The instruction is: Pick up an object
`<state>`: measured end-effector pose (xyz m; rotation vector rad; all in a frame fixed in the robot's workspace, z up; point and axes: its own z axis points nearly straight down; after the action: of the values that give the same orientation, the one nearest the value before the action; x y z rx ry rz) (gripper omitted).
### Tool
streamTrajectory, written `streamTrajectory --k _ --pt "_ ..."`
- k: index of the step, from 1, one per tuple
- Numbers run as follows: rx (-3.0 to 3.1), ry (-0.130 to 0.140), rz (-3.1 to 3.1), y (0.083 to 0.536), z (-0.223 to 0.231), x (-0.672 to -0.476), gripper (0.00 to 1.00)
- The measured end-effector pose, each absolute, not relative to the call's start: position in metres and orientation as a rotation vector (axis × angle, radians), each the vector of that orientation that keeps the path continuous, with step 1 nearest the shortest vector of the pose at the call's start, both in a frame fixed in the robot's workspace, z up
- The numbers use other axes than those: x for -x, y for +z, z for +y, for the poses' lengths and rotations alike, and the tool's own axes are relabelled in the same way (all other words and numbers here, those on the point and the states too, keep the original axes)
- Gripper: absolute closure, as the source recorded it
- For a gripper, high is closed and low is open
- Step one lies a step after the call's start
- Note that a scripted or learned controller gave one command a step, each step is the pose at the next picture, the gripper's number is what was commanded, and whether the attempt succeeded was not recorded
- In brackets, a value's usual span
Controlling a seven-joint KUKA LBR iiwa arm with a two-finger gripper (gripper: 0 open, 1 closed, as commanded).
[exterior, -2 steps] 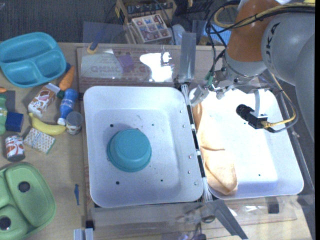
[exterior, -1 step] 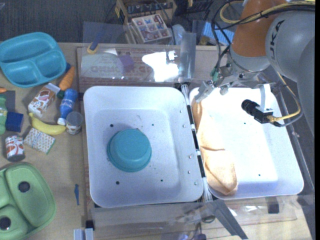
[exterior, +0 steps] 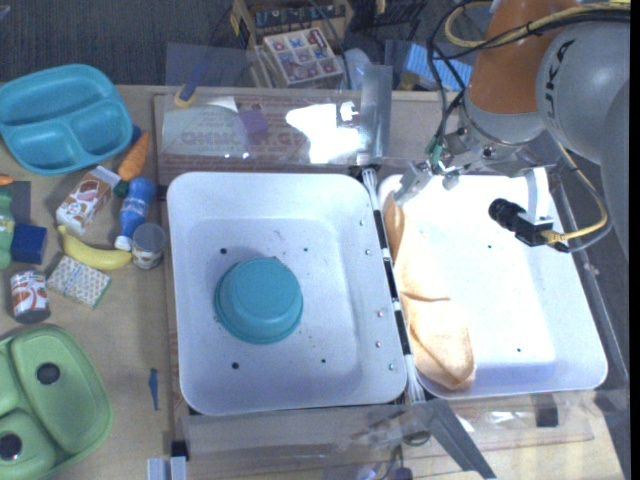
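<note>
A teal bowl (exterior: 259, 299) lies upside down in the middle of the left bin (exterior: 200, 218). A tan cloth (exterior: 430, 313) stretches along the left wall of the right bin (exterior: 540, 318), from its far corner down to its near edge. My gripper (exterior: 428, 171) hangs over the far left corner of the right bin, just above the cloth's far end. The grey wrist with its orange band (exterior: 510, 38) rises behind it. Glare on the bin floor and the arm's own bulk hide the gripper's tip.
A black cable fitting (exterior: 515, 218) hangs off the arm over the right bin. Left of the bins lie a blue tray (exterior: 65, 118), a banana (exterior: 92, 251), a bottle (exterior: 132, 211), small cans and a green dish (exterior: 45, 403). A clear panel (exterior: 270, 128) stands behind the left bin.
</note>
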<state>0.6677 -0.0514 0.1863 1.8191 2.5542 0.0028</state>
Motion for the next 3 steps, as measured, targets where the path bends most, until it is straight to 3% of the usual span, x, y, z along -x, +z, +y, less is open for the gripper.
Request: streamTrajectory --k 1,2,3 --pt "-1.801 0.0 2.572 0.186 -0.051 -0.652 0.0" --pt "-1.878 0.001 2.517 0.185 -0.057 -0.593 0.0" --pt "-1.897 0.0 2.505 0.185 -0.068 -0.565 0.0"
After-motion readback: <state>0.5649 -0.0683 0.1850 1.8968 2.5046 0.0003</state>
